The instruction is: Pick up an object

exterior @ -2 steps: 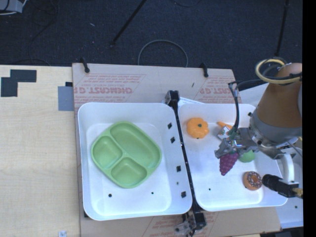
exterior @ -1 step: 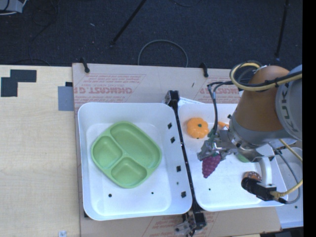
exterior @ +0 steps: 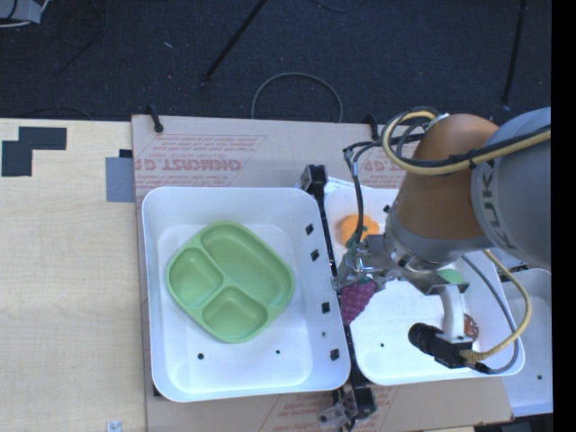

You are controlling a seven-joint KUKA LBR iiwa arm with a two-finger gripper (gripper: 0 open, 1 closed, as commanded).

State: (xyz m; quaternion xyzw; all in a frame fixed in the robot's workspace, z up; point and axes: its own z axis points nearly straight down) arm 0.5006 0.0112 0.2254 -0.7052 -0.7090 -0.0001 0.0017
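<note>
Just below end effector: purple object, possibly touching.

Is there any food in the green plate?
Empty. All three hollows of the green plate show only bare green; it lies flat in the left bin.

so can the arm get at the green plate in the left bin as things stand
Probably yes. The green plate lies flat in the left bin with nothing on top of it, and the hand is just across the divide, over the right bin.
</note>
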